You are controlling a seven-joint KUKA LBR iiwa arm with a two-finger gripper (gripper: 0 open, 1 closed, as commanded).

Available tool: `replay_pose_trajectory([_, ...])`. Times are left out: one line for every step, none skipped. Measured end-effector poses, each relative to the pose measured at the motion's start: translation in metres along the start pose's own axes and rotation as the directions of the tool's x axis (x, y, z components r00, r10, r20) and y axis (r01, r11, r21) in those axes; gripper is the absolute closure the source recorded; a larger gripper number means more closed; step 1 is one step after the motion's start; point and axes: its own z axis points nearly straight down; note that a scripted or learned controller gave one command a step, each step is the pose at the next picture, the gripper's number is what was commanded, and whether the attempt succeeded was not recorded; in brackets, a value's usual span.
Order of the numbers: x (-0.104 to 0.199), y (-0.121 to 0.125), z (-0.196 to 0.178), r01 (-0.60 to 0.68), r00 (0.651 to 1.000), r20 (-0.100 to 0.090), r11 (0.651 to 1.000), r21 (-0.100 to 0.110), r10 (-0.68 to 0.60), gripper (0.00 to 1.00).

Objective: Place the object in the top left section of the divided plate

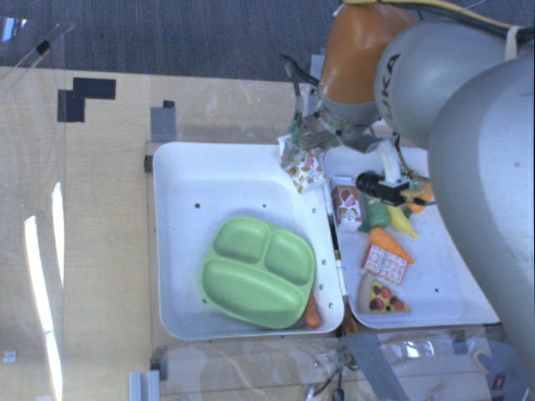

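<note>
The claw (306,144) is clenched on a light, crinkly snack packet (305,170), gripped at its top edge.

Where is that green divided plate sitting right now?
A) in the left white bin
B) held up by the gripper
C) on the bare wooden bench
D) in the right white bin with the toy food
A: the green divided plate lies flat in the left white bin, while the toy food, such as the pizza slice, sits in the right white bin.
</note>
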Motion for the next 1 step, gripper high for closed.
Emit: replay_pose_trajectory([0.0609, -0.0296, -0.0068, -0.025, 1.000, -0.002, 1.000, 0.003, 0.025, 1.00])
